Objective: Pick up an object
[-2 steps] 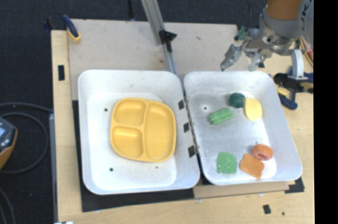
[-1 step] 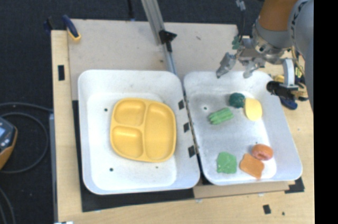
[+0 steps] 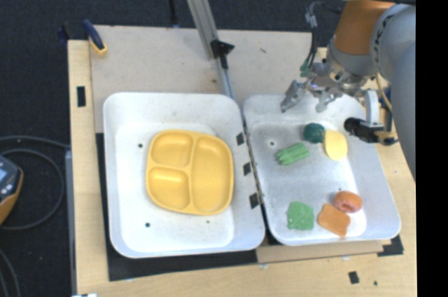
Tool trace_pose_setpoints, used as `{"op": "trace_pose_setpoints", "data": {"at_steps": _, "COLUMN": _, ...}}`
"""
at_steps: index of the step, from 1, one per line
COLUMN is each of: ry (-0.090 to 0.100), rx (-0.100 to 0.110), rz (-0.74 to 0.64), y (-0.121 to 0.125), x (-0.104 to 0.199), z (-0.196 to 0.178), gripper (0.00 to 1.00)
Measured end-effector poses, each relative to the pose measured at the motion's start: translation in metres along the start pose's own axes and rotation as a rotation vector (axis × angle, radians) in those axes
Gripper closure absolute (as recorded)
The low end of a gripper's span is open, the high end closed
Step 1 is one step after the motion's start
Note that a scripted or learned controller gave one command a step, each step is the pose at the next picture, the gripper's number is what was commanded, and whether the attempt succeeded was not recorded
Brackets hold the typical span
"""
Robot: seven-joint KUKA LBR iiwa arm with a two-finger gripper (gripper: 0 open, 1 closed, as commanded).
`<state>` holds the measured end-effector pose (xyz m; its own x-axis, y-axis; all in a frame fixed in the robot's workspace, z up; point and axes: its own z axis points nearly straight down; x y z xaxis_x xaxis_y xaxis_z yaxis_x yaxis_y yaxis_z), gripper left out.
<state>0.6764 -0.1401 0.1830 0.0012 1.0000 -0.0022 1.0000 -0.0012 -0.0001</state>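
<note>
While the yellow divided plate [image 3: 190, 171] sits in the left bin [image 3: 119, 113], the loose objects all lie in the right bin [image 3: 269, 113], the landmark for this bench scene. Nearest the camera, along that bin's front edge, an orange block [image 3: 334, 219] rests just beside a reddish-orange round piece [image 3: 348, 202], with a flat green piece [image 3: 300, 216] a little to their left. Farther back, near the bin's middle, a green cylinder-like item [image 3: 292, 153] lies on its side; beyond it a dark green round object [image 3: 313, 132] sits touching or nearly touching a pale yellow oval piece [image 3: 336, 145]. At the bin's far edge, the grey arm [image 3: 392, 43] with its orange band reaches in from the right, wrist pointed downward and toward the left, and the gripper [image 3: 308, 101] hovers over the bin's back rim. Its two fingers stand apart, nothing between them. The dark green object lies just nearer the camera than the fingertips, the closest item to them; the front-row pieces lie well apart from the gripper.
</note>
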Motion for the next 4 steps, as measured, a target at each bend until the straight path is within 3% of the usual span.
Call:
{"op": "trace_pose_setpoints", "data": {"at_steps": 1, "ry": 0.000, "rx": 0.003, "rz": 0.001, "y": 0.004, "x": -0.007, "z": 0.059, "gripper": 0.00}}
{"op": "trace_pose_setpoints", "data": {"at_steps": 2, "ry": -0.002, "rx": -0.006, "rz": 0.001, "y": 0.006, "x": -0.009, "z": 0.043, "gripper": 1.00}}
{"op": "trace_pose_setpoints", "data": {"at_steps": 3, "ry": 0.001, "rx": -0.007, "rz": 0.004, "y": -0.001, "x": -0.007, "z": -0.016, "gripper": 1.00}}
{"op": "trace_pose_setpoints", "data": {"at_steps": 4, "ry": 0.001, "rx": -0.005, "rz": 0.002, "y": 0.000, "x": -0.009, "z": -0.044, "gripper": 1.00}}
